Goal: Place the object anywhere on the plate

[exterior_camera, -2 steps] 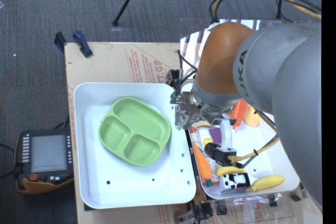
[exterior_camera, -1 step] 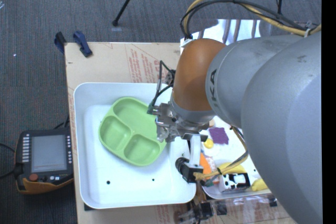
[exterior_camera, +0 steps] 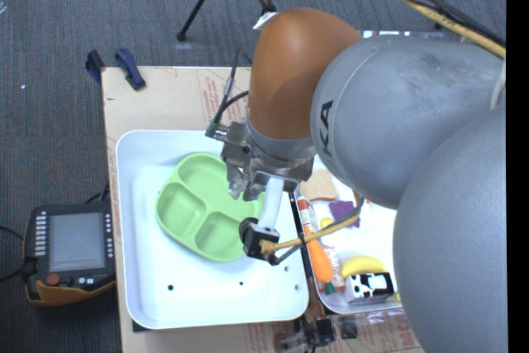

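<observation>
- Camera view, looking down at a slant: a brown table (exterior_camera: 165, 95) carries two shallow white bins side by side
- The left bin (exterior_camera: 207, 285) takes up the middle of the picture; the right bin (exterior_camera: 357, 308) is mostly hidden under the robot
- A pale green plate (exterior_camera: 186, 211) with three compartments lies flat in the left bin, towards its far right part
- A large grey arm (exterior_camera: 397, 120) with an orange band (exterior_camera: 293, 70) reaches in from the right and covers much of the right side
- The end effector (exterior_camera: 245, 188) hangs over the right edge of the plate, above the rim of the far compartment
- I cannot tell whether the end effector is spread or pressed together, or whether it pinches anything
- Small things lie close together in the right bin, all off the plate: a banana (exterior_camera: 364, 264), an orange carrot (exterior_camera: 321, 260) just left of it, and a black and white toy (exterior_camera: 369, 285) just below the banana
- A slim tube with a red top (exterior_camera: 306, 215) lies by the wall between the two bins
- Which of these is the object to be placed cannot be told
- A blue clamp (exterior_camera: 128, 69) sits at the far left corner of the table
- A handheld control unit with a grey screen (exterior_camera: 70, 252) lies on the dark carpet left of the table
</observation>
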Controlling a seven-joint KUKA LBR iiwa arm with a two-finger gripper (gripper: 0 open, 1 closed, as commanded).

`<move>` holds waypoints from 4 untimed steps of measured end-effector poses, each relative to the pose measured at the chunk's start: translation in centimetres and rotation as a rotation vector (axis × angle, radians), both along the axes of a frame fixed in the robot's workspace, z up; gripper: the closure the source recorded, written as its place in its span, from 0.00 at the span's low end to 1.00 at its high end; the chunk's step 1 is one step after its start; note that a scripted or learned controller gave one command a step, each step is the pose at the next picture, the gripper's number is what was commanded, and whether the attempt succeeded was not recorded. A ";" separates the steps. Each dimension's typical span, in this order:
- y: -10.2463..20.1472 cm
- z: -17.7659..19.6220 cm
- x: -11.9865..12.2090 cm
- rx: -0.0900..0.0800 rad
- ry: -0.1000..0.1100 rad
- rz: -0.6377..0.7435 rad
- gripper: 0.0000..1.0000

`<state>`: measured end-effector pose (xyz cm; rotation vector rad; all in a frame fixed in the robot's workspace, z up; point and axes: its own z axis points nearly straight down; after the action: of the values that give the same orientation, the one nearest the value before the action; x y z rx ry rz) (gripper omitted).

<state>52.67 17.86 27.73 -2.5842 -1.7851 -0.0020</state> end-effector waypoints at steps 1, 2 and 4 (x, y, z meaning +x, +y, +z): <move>6.1 -3.5 1.2 -0.004 0.010 0.032 1.00; -0.2 11.2 0.9 0.000 -0.008 0.152 1.00; 3.3 -6.3 2.8 -0.006 0.021 0.262 1.00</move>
<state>55.48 21.16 21.42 -2.3244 -2.1024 0.0303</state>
